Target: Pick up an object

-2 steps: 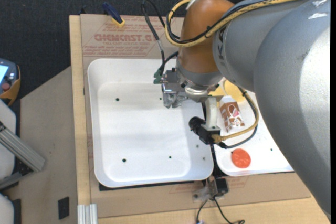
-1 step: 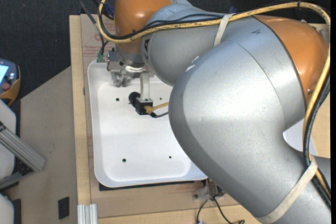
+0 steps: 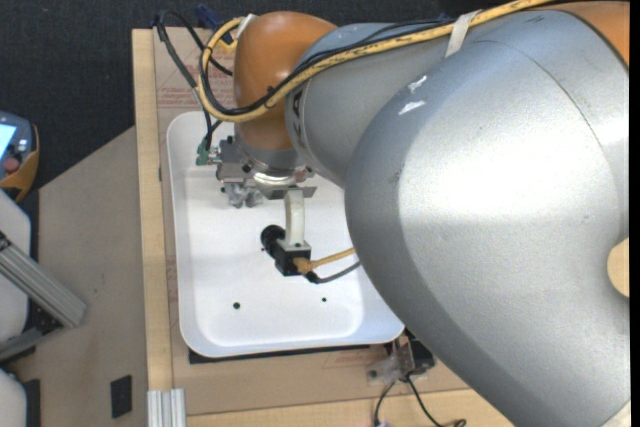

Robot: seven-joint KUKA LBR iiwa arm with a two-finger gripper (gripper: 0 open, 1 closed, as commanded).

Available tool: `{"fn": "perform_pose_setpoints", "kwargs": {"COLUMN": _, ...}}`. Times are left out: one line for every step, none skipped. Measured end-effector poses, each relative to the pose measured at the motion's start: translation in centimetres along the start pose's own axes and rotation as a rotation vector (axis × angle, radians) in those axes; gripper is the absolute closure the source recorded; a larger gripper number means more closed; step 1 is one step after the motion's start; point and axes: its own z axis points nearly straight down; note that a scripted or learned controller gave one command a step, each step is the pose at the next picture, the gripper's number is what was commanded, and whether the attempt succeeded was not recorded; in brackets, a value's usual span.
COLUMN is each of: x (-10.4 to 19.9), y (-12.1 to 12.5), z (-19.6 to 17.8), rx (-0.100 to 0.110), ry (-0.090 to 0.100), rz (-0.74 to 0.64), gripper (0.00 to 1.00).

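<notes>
Your tool (image 3: 240, 189) hangs low in the white bin (image 3: 210, 275); spread or pressed together, you cannot tell. What lies beneath it is hidden, so its handling is unknown.

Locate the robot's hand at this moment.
In the camera view, the hand hangs over the upper left part of the white bin, just below the orange band.

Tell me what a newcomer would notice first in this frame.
The grey arm dominates, reaching in from the right and covering much of the view. Its orange band sits top centre, with the gripper just below it, over the upper part of the white bin.
</notes>
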Motion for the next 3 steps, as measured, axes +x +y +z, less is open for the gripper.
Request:
{"fn": "perform_pose_setpoints", "kwargs": {"x": -7.9, "y": -5.7, "z": -0.6, "rx": 0.002, "ry": -0.004, "rz": 0.007, "gripper": 1.00}}
{"fn": "perform_pose_setpoints", "kwargs": {"x": -13.2, "y": -7.4, "z": 3.2, "rx": -0.005, "ry": 0.002, "rz": 0.005, "gripper": 1.00}}
{"fn": "perform_pose_setpoints", "kwargs": {"x": -15.7, "y": -7.4, "z": -7.4, "rx": -0.016, "ry": 0.000, "rz": 0.003, "gripper": 1.00}}
